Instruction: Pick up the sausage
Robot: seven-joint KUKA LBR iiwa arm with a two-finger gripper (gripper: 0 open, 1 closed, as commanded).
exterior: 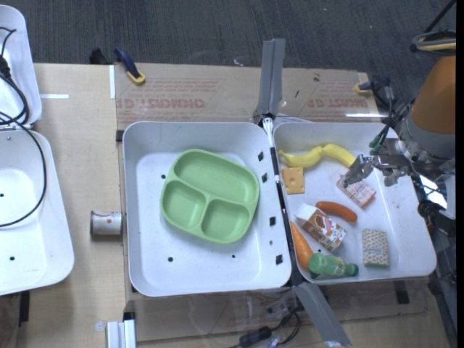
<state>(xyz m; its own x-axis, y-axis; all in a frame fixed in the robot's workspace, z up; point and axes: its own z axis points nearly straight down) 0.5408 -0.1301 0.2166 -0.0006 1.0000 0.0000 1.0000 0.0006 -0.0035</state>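
The sausage (pixel 336 211) lies in the right bin (pixel 413 263), beside a carton (pixel 323 228). It is judged light, smooth and slippery, best pinched mid-length. The gripper (pixel 358 171) is seen open, holding nothing.

Two white bins (pixel 138 194) – one green tray (pixel 209 195), banana (pixel 319 155), sausage (pixel 336 210), carrot (pixel 301 243), bottle (pixel 332 267).

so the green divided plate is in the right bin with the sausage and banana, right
Not quite. The camera view shows the green divided plate alone in the left bin. The sausage and the banana are indeed in the right bin, with the other small food items.
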